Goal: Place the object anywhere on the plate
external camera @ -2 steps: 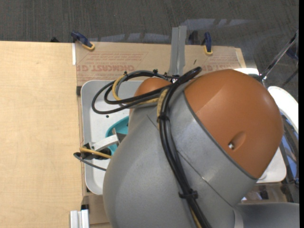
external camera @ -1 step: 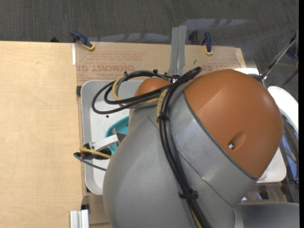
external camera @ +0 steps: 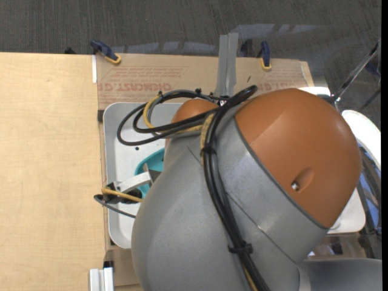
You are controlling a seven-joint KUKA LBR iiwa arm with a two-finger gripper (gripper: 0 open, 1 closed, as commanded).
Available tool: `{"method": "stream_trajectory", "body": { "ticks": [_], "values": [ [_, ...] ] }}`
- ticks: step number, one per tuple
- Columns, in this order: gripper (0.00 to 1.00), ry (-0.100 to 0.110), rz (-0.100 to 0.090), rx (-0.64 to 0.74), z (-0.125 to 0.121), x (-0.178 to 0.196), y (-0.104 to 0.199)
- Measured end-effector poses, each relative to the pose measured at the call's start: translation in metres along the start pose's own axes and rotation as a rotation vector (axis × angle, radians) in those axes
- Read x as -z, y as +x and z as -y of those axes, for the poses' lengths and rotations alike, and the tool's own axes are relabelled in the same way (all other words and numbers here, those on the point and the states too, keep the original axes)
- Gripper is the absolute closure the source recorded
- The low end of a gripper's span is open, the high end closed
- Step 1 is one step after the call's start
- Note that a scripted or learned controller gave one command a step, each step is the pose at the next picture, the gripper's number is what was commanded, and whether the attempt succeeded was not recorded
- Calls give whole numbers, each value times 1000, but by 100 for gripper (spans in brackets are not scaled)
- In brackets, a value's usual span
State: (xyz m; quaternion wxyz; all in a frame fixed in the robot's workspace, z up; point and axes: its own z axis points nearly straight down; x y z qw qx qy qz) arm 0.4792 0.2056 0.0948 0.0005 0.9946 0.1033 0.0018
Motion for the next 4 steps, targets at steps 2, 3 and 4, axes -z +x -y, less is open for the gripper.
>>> {"method": "stream_trajectory", "body": {
  "ticks": [2,3,4],
  "values": [
    [100,1,8,171,-103,47,-20],
    [100,-2,-8,-6,-45,4,-7],
    [100,-1,3,31,-1,170,83]
  ]
}}
